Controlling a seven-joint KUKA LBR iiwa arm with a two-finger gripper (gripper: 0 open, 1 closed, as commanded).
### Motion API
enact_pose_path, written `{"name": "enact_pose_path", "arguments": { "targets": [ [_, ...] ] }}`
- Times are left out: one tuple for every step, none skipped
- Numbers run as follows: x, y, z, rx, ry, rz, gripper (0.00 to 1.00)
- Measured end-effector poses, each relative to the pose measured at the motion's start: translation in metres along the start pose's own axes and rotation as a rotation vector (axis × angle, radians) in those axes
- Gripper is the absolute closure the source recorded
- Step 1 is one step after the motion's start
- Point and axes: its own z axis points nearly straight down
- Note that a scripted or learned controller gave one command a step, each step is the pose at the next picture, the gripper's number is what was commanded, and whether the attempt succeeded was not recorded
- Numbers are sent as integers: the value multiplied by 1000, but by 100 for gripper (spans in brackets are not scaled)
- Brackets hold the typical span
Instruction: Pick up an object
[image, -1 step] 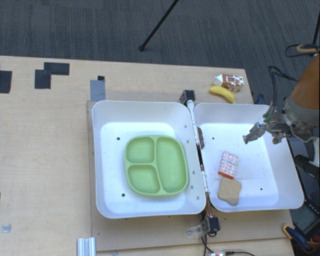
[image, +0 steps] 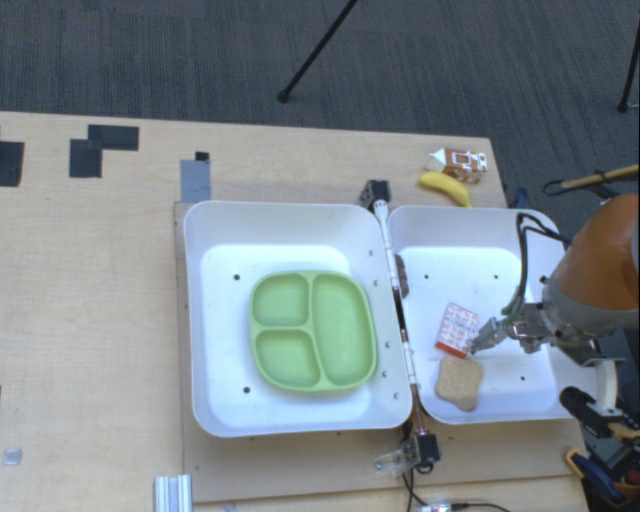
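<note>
1. Gripper: low in the right bin, beside a red-and-white packet; whether it grasps anything cannot be told.
2. Toast slice: just below the packet.
3. Left bin: green divided plate.

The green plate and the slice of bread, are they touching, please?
Apart. The camera view shows the green plate in the left bin and the slice of bread in the right bin.

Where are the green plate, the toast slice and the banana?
green plate (image: 313, 331): camera view, central divider ridge.
toast slice (image: 459, 382): camera view, middle of its face.
banana (image: 445, 187): camera view, mid-curve.
</note>
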Motion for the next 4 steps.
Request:
{"name": "enact_pose_path", "arguments": {
  "targets": [
    [37, -4, 20, -18, -7, 2, 0],
    [40, -1, 7, -22, 0, -3, 100],
    [40, -1, 7, -23, 0, -3, 0],
    [41, 1, -4, -26, 1, -5, 100]
  ]
}}
